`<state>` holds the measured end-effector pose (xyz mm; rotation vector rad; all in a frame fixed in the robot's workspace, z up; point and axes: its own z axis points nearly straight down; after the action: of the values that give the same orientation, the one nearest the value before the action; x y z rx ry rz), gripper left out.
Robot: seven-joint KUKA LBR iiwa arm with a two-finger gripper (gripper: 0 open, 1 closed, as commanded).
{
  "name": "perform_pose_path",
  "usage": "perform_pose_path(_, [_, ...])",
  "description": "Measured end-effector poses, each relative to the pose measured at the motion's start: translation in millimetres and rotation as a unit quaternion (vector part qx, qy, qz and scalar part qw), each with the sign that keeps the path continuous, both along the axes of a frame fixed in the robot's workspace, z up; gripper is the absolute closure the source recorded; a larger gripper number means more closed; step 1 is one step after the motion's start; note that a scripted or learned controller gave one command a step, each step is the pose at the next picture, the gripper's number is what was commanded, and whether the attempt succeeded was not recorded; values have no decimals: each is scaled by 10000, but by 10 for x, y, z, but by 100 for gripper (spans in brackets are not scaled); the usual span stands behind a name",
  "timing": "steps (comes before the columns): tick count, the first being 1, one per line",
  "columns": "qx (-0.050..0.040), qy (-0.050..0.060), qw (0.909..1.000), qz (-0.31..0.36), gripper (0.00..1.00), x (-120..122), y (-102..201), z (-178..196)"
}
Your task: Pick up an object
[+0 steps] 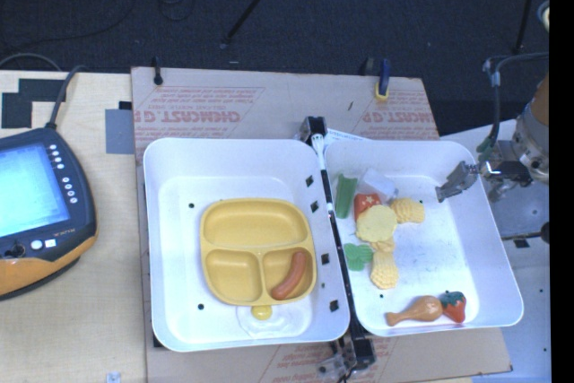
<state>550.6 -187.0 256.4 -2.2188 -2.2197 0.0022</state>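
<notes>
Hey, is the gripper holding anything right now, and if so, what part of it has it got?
Nothing is held. The gripper hangs over the right bin's upper right edge, apart from the toy food piled at the bin's left side.

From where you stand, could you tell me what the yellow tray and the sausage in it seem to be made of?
Yellow tray: probably moulded plastic, with a smooth matte look and rounded compartment walls. Sausage: likely toy plastic or rubber, with an even reddish-brown colour and a slight sheen.

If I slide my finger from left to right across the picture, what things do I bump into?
Screen tablet → yellow divided plate → hot dog → green piece → drumstick → strawberry → gripper
</notes>
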Motion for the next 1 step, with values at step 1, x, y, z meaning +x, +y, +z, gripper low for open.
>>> perform_pose_path(1, [5, 7, 10000, 3, 100, -2, -7, 97])
